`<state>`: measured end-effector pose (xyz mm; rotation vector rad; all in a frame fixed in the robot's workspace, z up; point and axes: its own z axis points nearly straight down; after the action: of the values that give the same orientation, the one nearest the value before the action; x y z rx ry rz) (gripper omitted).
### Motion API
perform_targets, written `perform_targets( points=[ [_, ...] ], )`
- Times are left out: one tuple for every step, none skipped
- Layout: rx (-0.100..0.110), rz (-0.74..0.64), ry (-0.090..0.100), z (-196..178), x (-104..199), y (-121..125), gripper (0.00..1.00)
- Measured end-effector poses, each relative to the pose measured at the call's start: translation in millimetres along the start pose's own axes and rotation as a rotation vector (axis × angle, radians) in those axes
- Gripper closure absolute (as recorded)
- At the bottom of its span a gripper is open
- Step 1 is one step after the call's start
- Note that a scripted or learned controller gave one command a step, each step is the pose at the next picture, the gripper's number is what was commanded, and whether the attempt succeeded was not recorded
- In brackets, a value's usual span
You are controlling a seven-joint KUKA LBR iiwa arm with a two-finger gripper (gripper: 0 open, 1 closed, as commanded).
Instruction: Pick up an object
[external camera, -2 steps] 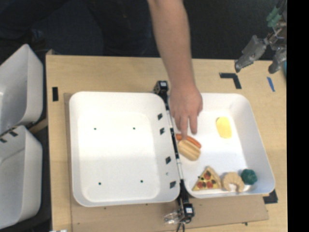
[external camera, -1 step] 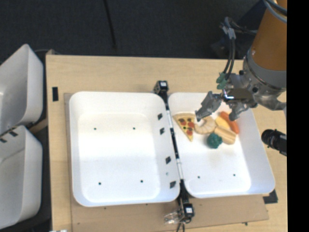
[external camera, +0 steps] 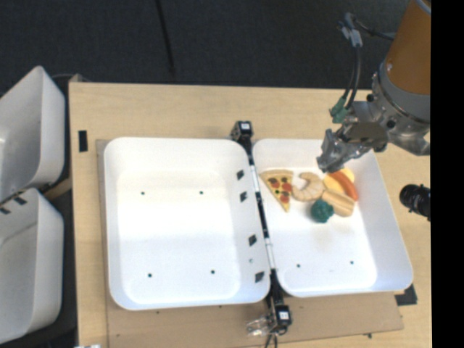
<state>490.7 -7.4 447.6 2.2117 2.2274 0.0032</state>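
Four small toy foods cluster in the far part of the right bin: a pizza slice lying flat toward the divider, a pale curved piece just right of it, a dark green lump slightly nearer, and a tan and orange hot dog at the right of the group, touching or almost touching the curved piece. Directly over the hot dog's far end hangs the gripper, its dark tip close above the orange part; whether it is spread or closed cannot be told from this angle, and nothing is visibly caught in it. Grey arm and orange band rise to the far right. Left of the divider sits the left bin on the wooden bench.
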Motion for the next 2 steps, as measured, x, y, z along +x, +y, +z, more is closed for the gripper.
perform_targets(
  points=[
    [0.016, 0.015, -0.002, 128.3, -81.3, 20.0, 1.00],
    [0.002, 0.008, 0.000, 120.7, -76.7, 21.7, 0.00]
  ],
)
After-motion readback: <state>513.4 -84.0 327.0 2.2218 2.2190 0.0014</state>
